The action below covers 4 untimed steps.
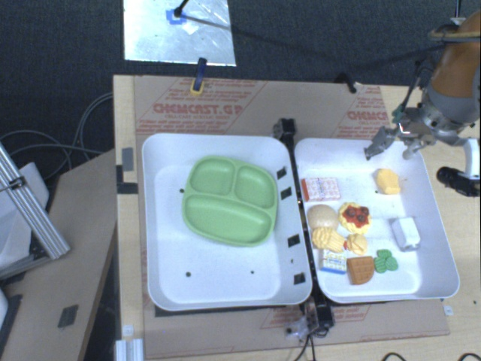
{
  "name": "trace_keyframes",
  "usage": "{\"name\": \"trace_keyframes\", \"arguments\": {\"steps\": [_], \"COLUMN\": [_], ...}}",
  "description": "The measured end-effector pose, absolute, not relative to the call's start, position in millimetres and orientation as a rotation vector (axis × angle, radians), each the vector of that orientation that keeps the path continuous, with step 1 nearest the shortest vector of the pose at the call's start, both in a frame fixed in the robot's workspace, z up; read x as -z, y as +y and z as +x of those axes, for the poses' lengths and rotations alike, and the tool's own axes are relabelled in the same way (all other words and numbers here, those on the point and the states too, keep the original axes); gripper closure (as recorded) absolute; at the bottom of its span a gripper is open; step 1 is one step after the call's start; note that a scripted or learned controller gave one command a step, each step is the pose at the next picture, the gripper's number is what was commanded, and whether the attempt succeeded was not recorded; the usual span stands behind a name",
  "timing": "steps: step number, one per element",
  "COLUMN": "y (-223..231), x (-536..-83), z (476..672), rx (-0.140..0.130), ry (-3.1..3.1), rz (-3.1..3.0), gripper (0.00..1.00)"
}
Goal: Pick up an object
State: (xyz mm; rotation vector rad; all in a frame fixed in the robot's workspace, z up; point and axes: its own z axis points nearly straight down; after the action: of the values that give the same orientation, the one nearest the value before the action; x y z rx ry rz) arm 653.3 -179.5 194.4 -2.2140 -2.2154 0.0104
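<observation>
On the brown cardboard-covered bench (248, 100), printed with red lettering, sit my two shallow white plastic bins: the left bin (161, 277) and the right bin (432, 265), touching along a black clipped seam. Dark carpet surrounds the bench, with a shiny metal sheet (179, 21) beyond the far edge. The left bin carries a green three-compartment plastic tray (229, 200). In the right bin lie a yellow cheese-like block (387, 180) near the far right corner, a red-and-white printed packet (321, 189) at the left wall, a small pizza toy with red topping (355, 216), a pale round bun (323, 216), a white rectangular block (406, 232) and a green leafy toy (386, 261). My pincer (392, 146) hangs over that bin's far edge, its fingers spread apart, gripping nothing, just beyond the yellow block.
</observation>
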Motion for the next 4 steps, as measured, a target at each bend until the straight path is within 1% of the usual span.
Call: {"name": "trace_keyframes", "arguments": {"steps": [1,2,3,4], "y": [-179,-174,-183,-183], "x": [-204,-151,-98,-86], "z": [656.1,648.2,647.0,648.6], "rx": [0.001,0.001,0.002,0.002], "ry": [-2.226,-2.225,-2.225,-2.229], "rz": [-2.219,-2.219,-2.222,-2.218], "gripper": [0.0,0.0,0.0,0.0]}}
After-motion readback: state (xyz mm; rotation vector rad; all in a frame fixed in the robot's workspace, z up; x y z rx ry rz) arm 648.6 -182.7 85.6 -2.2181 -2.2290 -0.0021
